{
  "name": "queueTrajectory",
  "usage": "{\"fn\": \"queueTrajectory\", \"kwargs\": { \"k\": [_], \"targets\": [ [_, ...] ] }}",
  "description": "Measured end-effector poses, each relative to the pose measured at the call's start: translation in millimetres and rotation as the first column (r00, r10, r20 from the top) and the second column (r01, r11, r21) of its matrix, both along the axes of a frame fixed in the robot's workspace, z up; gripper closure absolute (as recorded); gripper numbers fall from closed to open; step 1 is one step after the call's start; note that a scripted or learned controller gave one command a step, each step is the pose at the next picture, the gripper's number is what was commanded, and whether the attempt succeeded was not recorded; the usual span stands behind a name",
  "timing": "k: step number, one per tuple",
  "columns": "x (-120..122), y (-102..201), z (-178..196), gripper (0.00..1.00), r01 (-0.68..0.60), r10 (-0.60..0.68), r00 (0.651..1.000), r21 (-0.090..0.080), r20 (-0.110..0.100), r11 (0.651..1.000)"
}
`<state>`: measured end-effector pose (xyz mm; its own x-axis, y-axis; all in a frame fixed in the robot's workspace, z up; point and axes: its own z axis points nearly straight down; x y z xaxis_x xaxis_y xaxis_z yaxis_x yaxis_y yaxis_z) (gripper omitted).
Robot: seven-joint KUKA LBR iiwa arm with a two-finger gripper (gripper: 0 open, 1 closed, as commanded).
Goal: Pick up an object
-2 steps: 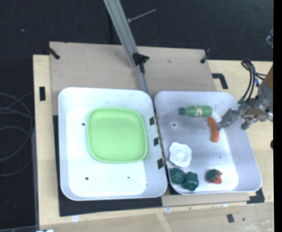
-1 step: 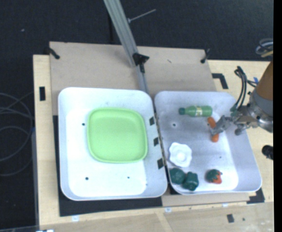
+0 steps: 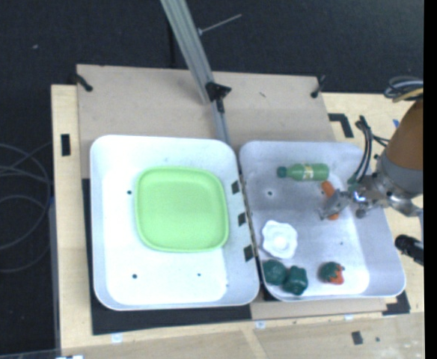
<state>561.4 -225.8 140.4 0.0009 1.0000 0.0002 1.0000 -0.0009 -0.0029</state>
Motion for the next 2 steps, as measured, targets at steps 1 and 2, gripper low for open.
{"fn": "queueTrajectory", "kwargs": {
  "k": [1, 2],
  "targets": [
    [-0.3, -0.5, -40.5, 0.00, 0.000, 0.000, 1.000, -0.001, 0.002, 1.000],
    [0.7, -1.1, -28.4, 1.00, 0.000, 0.000, 1.000, -0.001, 0.006, 1.000]
  ]
}}
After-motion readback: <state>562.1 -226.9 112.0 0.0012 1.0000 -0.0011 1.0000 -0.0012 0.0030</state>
